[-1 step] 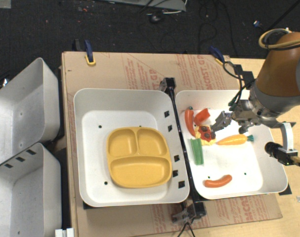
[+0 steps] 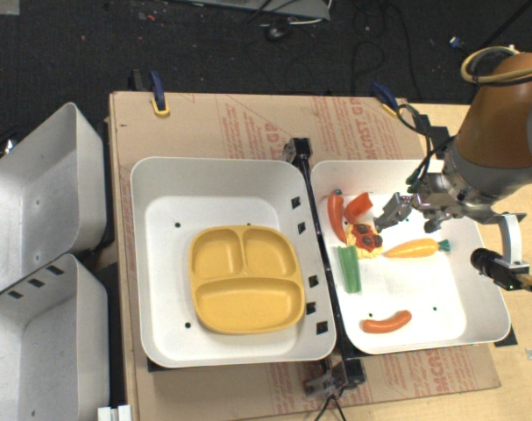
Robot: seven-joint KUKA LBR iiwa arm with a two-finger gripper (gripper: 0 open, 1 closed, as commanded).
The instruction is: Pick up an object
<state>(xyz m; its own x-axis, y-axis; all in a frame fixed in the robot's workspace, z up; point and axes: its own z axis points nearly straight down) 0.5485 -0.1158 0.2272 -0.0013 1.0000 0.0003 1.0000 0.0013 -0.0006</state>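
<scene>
Grey arm with orange band (image 2: 502, 103) reaches in from the right, wrist over the right-hand shallow white plastic bin (image 2: 441, 327). Gripper (image 2: 395, 212) hangs low over the upper middle of that bin, dark fingers pointing left; whether the fingers are spread or closed cannot be told from this angle, and nothing is visibly held between them.

Items relative to the gripper, all in the right bin:
- Small red and yellow toy piece (image 2: 365, 236), just below and left of the gripper tip, very near it; contact not clear.
- Red wedge-shaped plastic piece (image 2: 358, 204), just left of the gripper.
- Long red-orange chili-shaped plastic piece (image 2: 336, 217), further left, lying along the bin's left wall.
- Orange plastic carrot with a green tip (image 2: 413, 249), just below the gripper, lying roughly level.
- Green oblong plastic vegetable (image 2: 350, 269), below and left, standing lengthwise away from the gripper.
- Red-orange plastic sausage (image 2: 386, 323), well below, near the bin's near side, curved upward at the ends.

Left-hand shallow white plastic bin (image 2: 160, 323), well left of the gripper, holds a yellow divided plastic plate (image 2: 246, 279) with three compartments, lying flat at its centre.

Both bins sit on a brown cardboard-covered tabletop (image 2: 230, 121).
</scene>
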